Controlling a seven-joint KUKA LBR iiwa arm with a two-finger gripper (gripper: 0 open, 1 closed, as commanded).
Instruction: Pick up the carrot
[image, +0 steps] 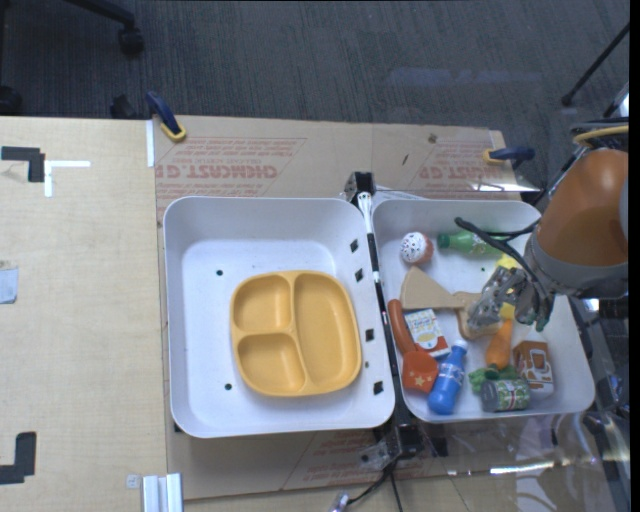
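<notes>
Now hovering the gripper (496, 303), its gape impossible to tell, at the upper tip of the carrot (499, 350) in the right bin (450, 214), and risking pinching the tan wedge (430, 291) alongside or nudging the carrot toward the can (505, 393).

Counting now: two white bins, the left bin (190, 330) and the right bin (570, 390). One yellow divided plate (296, 332), with three compartments. Over in the right one: one carrot (499, 349), one blue bottle (447, 379), one green bottle (466, 242), one can (505, 394), one spotted ball (415, 247), one sausage (398, 325), one red star-marked piece (418, 372), one tan wedge (432, 292)
</notes>
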